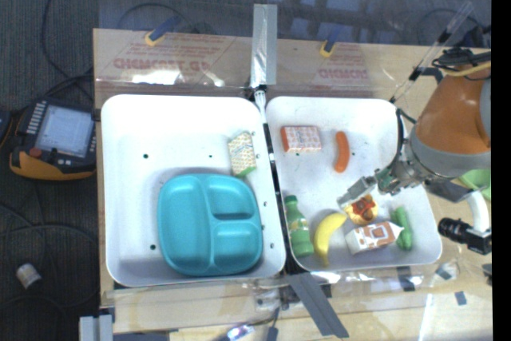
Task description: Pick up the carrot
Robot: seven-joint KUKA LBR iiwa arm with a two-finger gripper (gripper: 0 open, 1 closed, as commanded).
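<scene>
The carrot (342, 150) is a small orange stick lying upright in the picture, in the upper middle of the right bin (375, 112). My gripper (366, 192) hangs low over the bin's right half, below and to the right of the carrot and apart from it. It sits just above a red and yellow toy (363, 209). The arm's orange band (453, 120) is at the right edge of the bin.
Also in the right bin are an orange box (302, 138), a green bottle (297, 224), a banana (327, 234), a small carton (374, 236) and a green piece (402, 226). The left bin (144, 132) holds a teal divided plate (211, 222) and a packet (242, 153).
</scene>
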